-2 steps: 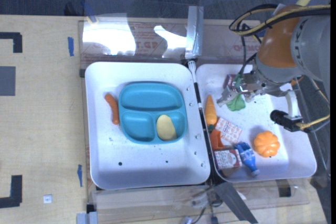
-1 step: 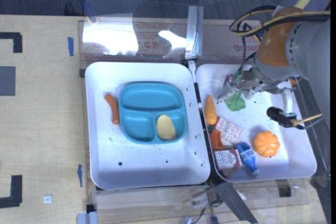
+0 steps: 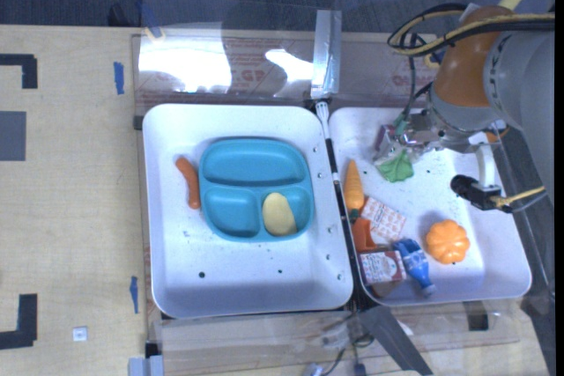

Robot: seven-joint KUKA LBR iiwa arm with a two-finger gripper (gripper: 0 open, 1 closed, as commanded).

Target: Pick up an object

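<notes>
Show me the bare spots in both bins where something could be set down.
Left bin: a wide bare strip along the near edge, below the blue tray, and a narrower one above it. Right bin: bare floor between the pumpkin and the green piece. Crowded: the right bin's left side, where carrot, packets and bottle bunch, and the far end under the claw.

The arm (image 3: 515, 75) runs off the right edge and hides the right bin's (image 3: 502, 277) far corner.

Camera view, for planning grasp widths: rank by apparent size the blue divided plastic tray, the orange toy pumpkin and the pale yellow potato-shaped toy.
1. Blue divided plastic tray
2. Orange toy pumpkin
3. Pale yellow potato-shaped toy, close to the pumpkin in size
</notes>
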